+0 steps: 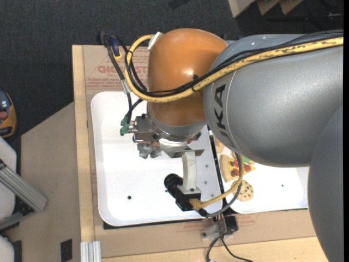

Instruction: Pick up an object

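Honestly, from where I stand the pick looks barely begun. The arm (262, 97) hangs low over the left bin (109, 162), its orange band (180, 75) and wrist blocking most of the floor beneath. The gripper sits somewhere under that bulk, and I cannot tell its state. The only objects I spot are some colourful pieces (240, 173) in the right bin (283, 192), just past the divider, apparently untouched. Grasping and lifting remain.
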You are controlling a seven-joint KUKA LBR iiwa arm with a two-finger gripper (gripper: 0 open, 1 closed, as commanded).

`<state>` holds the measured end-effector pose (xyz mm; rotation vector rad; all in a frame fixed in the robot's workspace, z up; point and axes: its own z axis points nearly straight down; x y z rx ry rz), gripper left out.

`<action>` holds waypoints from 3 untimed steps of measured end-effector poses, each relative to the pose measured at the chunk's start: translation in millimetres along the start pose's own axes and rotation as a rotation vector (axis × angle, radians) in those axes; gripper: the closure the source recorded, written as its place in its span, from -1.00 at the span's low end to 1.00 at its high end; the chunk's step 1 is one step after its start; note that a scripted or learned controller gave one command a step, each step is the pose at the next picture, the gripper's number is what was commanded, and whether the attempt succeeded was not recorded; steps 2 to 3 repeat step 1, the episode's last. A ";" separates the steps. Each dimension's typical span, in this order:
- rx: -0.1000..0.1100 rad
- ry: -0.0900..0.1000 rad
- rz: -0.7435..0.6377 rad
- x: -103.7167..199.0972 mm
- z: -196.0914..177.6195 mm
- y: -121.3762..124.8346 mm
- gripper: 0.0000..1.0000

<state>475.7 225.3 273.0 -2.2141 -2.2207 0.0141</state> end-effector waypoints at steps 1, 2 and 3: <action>-0.028 0.010 0.004 -34.6 -168.0 3.2 1.00; -0.028 0.010 0.004 -34.6 -168.0 3.2 1.00; -0.028 0.010 0.004 -34.6 -168.0 3.2 1.00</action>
